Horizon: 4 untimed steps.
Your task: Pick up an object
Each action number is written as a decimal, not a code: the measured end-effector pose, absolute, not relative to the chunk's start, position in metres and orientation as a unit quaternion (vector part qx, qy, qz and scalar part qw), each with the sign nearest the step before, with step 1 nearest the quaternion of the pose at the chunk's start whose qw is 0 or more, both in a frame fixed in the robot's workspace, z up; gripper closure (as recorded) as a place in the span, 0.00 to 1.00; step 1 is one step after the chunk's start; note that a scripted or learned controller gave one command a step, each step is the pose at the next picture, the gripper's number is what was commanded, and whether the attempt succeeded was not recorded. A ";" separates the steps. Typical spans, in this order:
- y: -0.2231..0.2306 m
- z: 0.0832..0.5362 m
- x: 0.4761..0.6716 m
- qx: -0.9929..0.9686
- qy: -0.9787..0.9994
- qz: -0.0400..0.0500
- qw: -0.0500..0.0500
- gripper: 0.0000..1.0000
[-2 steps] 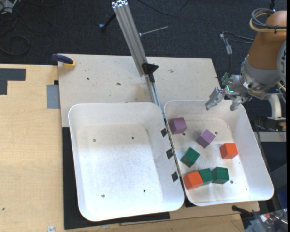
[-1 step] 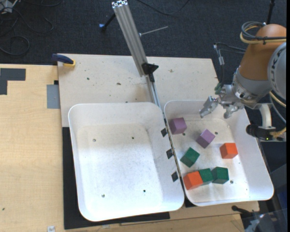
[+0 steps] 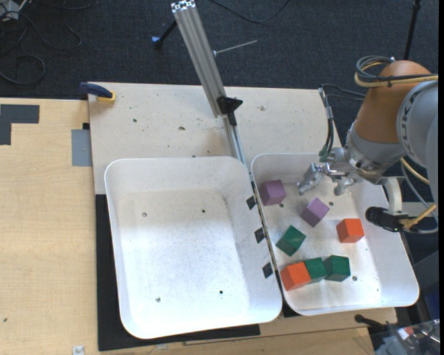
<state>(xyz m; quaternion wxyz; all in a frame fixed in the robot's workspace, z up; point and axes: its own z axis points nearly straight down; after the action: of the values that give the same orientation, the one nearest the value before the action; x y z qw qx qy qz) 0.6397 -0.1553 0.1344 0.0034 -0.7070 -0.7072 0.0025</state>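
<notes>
With its fingers apart and holding nothing, the tool [image 3: 325,177] hangs over the right bin [image 3: 399,287] just above and beside a purple block [image 3: 316,211], so it should centre over that block, clear of the orange block [image 3: 350,230], before descending and closing.

This place looks like a robotics lab. A grey industrial arm [image 3: 399,124] with an orange band stands at a pale bench [image 3: 163,124] that carries two shallow white bins [image 3: 133,191]. An aluminium profile rail [image 3: 200,50] rises at a slant from the bench. Black cables [image 3: 15,6] lie loose on the dark carpet floor [image 3: 296,21]. Small coloured cubes [image 3: 316,211], like test pieces, lie in the right bin.
</notes>
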 end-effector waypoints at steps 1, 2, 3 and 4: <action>-0.154 0.089 0.639 -0.708 -0.706 0.001 0.002 0.00; -0.155 0.100 0.640 -0.709 -0.705 0.001 0.001 1.00; -0.157 0.164 0.643 -0.708 -0.706 -0.001 -0.002 1.00; -0.160 0.225 0.637 -0.709 -0.705 -0.001 -0.002 1.00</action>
<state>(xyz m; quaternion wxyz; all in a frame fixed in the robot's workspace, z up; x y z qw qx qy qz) 0.6368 -0.1604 0.2254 -0.0021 -0.7089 -0.7053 -0.0012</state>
